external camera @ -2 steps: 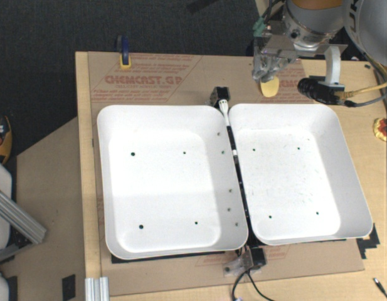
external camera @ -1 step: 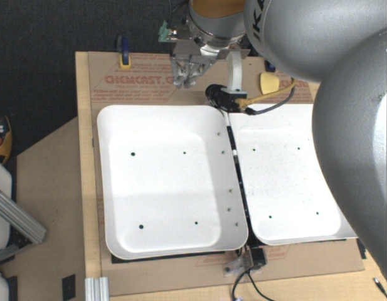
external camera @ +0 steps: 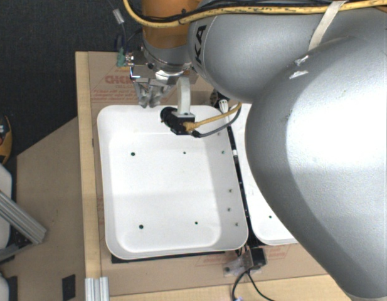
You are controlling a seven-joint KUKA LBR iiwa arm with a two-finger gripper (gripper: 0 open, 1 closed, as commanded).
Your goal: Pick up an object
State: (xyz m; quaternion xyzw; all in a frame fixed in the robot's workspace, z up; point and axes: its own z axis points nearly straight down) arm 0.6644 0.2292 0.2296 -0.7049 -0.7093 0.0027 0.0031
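Arm [external camera: 293, 105] is reaching in from the right, and its thick grey links are filling the right and near part of the view. They are sloping up toward the far left. Orange band [external camera: 174, 11] is sitting at the far end, just above the wrist, with the wrist pointing straight down.

Gripper [external camera: 149, 96] is hanging over the far rim of the left bin [external camera: 108, 187], toward its far-left corner, at or just above the rim. The jaws are showing as a grey blur there, so I cannot tell whether they are wide, narrow or holding anything.

Left bin's white floor is lying open to view and showing a few small dark dots [external camera: 133, 154] spaced across it. The arm is covering most of the right bin [external camera: 268, 227], leaving a near-left corner and a strip of its left wall in sight. Object to pick up: cannot tell where it is lying, since most of the right bin is hidden.

Writing: dark lettering [external camera: 198, 39] is running down the grey link below the orange band. It is partly cut off, and the last letters look like "KA". Red print [external camera: 115, 80] is showing on the brown cardboard sheet [external camera: 93, 168] that is covering the bench under the bins, just left of the gripper. It is too blurred to read.
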